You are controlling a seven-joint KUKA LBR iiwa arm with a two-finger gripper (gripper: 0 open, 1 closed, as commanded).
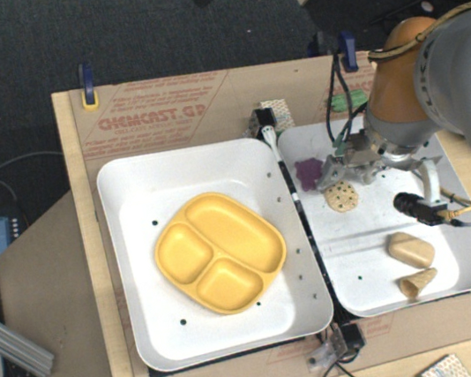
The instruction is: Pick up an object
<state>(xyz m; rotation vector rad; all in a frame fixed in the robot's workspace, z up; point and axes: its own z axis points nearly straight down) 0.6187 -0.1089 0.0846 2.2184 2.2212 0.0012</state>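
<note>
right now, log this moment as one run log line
gripper: over right bin, by cookie | grasp: none seen | left bin: yellow plate

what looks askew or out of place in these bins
Only the yellow divided plate in the left bin stands out: it lies turned at a slant to the bin's walls. The speckled disc, purple piece, tan lump and tan cone in the right bin lie loose, nothing visibly spilled or broken.

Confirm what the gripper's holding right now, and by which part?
Cannot tell. The gripper is over the right bin, close to the purple piece and the speckled round disc; no grasp on either is visible.
</note>
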